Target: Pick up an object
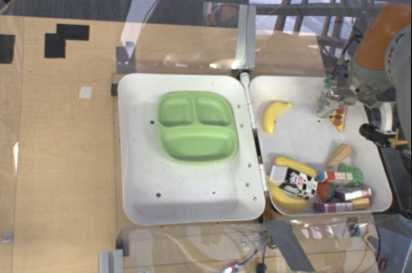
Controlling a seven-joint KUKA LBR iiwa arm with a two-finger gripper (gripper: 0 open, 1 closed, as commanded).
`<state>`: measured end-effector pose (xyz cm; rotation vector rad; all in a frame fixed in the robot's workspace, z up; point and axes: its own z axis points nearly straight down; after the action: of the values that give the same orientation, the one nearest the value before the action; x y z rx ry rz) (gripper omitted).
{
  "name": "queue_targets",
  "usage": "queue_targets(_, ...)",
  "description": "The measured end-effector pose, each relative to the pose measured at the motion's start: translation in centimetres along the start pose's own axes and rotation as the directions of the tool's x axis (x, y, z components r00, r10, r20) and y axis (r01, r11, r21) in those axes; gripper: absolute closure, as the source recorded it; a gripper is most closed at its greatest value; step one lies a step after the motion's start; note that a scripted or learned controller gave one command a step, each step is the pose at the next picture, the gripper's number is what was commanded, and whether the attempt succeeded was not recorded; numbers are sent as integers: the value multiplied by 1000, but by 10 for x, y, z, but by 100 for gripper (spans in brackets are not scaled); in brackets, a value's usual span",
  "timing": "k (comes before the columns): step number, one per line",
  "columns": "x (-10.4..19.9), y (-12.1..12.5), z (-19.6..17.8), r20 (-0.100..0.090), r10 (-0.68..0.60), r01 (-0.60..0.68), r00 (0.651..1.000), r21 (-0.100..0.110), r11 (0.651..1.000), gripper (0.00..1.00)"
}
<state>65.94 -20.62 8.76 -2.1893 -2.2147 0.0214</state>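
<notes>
Hovering over the right bin (pixel 383 201), your gripper (pixel 331 104) sits just beside a pizza slice toy (pixel 338 118); can't tell its state. Banana (pixel 275 114) lies apart, green tray (pixel 196 126) in left bin (pixel 138 201). No labels readable.

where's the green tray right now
In the camera view, the green tray lies in the left bin, roughly central, left of the divider and the banana.

**Arm lowered at the right side**

The grey arm (pixel 393 56) is seen reaching in from the right, its orange band uppermost. The wrist is bent downward and the gripper (pixel 331 101) is pointed at the surface below. The finger spacing cannot be made out.
</notes>
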Motion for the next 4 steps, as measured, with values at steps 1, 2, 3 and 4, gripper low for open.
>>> queue_targets(1,-2,-15,0,21,-245,245,969,-29,969,0)
queue_targets(2,-1,-13,-11,24,-247,248,969,-36,968,100)
queue_targets(3,76,-25,-153,19,-255,256,967,-33,966,100)
queue_targets(4,69,7,-81,14,-136,136,991,-31,990,100)
